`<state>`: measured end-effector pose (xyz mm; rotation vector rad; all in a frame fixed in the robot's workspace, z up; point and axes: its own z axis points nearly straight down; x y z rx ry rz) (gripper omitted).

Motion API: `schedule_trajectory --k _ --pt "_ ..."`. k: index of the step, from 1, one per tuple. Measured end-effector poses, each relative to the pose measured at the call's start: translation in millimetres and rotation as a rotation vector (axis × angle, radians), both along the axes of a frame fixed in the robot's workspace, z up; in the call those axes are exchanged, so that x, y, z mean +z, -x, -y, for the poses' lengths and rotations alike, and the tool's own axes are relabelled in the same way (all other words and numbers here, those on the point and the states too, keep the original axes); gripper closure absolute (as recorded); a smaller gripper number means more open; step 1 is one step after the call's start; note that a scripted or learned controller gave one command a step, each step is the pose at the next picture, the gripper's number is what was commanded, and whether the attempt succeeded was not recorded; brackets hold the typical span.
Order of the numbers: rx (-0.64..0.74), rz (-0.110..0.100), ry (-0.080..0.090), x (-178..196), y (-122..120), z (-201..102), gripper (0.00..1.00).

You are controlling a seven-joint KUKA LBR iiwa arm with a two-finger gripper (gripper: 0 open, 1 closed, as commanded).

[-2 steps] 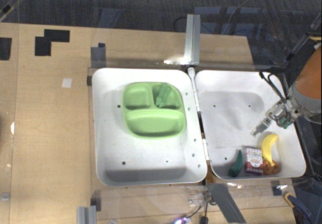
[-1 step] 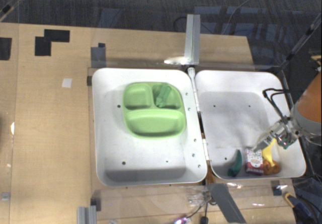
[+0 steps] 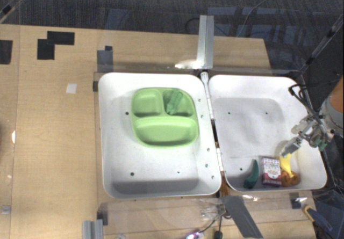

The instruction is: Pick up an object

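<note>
Several small objects lie in the front right corner of the right bin (image 3: 252,109): a dark green vegetable-shaped piece (image 3: 251,174), a purple and red box (image 3: 271,172), a yellow banana-like piece (image 3: 287,165) and a brown piece (image 3: 293,180) beside it. My gripper (image 3: 295,143) reaches in from the right edge and hangs just above the upper end of the yellow piece, tilted down to the left. Whether it touches the yellow piece is unclear. A green divided plate (image 3: 161,130) sits in the left bin (image 3: 115,168), with a small green object (image 3: 173,102) in its far right compartment.
A raised divider (image 3: 210,125) runs between the two bins. A metal post (image 3: 206,42) stands behind them at the middle. Black cables (image 3: 298,92) hang near the right bin's far right corner. The wooden bench (image 3: 48,136) extends to the left.
</note>
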<state>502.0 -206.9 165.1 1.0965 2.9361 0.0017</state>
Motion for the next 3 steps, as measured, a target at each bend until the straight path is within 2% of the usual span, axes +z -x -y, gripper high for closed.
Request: schedule_trajectory --k 1,2,3 --pt "-0.187 0.007 -0.001 -61 10 1 0.0" --pt "0.075 0.0 0.001 5 -62 -1 0.0" --pt "0.041 0.009 0.004 -74 -56 -18 0.0"
